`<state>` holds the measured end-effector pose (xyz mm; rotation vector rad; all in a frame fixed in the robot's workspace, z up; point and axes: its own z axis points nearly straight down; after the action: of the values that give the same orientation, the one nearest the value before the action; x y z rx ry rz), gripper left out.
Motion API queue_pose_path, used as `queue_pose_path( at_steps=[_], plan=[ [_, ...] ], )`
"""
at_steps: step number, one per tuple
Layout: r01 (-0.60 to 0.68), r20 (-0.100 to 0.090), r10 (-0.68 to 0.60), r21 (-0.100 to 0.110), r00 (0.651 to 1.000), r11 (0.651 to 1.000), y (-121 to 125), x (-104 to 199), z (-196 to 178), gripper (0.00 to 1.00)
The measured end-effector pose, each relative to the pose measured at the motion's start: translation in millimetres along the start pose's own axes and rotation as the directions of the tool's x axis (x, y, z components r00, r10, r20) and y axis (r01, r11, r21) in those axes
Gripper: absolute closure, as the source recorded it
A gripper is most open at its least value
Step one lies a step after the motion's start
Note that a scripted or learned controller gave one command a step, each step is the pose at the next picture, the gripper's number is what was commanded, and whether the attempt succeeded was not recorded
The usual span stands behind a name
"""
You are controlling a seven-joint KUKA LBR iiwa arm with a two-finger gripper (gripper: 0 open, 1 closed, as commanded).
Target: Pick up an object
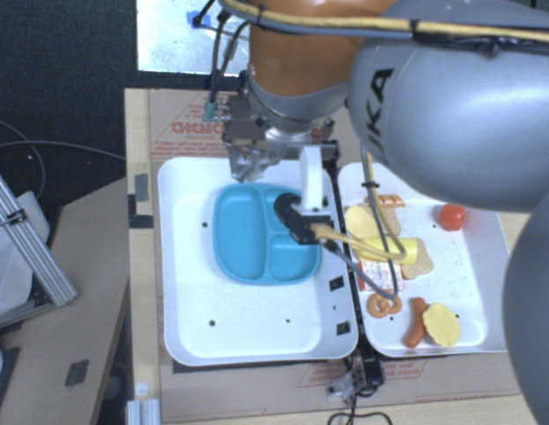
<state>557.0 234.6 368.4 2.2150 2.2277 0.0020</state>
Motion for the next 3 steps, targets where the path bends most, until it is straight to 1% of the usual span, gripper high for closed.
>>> queue_pose_path(
  at_steps=[1, 2, 3],
  plan=[
    [-0.007, -0.002, 0.007, -0.005, 1.0, 1.0, -21.3, -34.5, -58.3, 1.0],
    [0.003, 0.001, -0.003, 0.007, 1.0, 1.0, -73.6, 2.7, 4.5, 1.0],
    [0.0, -0.009, 0.0, -0.017, 1.0, 1.0, -68.4, 0.0, -148.5, 1.0]
  ],
)
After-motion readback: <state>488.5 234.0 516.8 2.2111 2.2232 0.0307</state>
